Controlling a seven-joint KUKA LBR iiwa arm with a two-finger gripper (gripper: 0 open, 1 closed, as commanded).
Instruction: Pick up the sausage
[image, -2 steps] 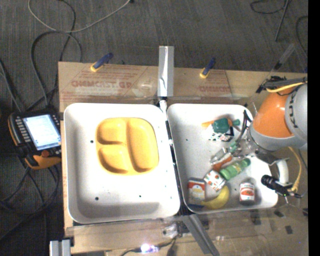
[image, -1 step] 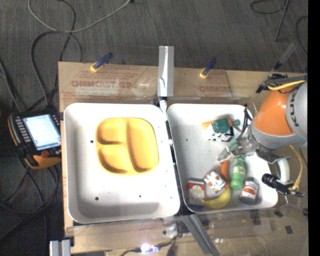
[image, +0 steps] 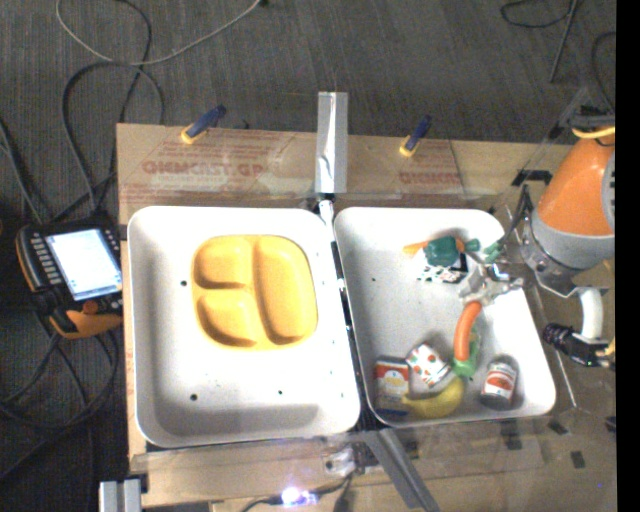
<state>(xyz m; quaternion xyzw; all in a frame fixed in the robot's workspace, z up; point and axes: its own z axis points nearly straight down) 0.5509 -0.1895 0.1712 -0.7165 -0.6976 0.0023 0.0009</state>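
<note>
Camera view puts my pincer (image: 487, 284) low in the right bin (image: 390, 235), though I cannot tell how it is set. Just below it lies the sausage (image: 465, 331), with a banana (image: 436, 401) further down.

Crowded front of the right bin
Sausage (image: 466, 330) hemmed by banana (image: 437, 400), cartons (image: 428, 366), can (image: 499, 381); bin's (image: 390, 240) rear-left floor lies open.
</note>
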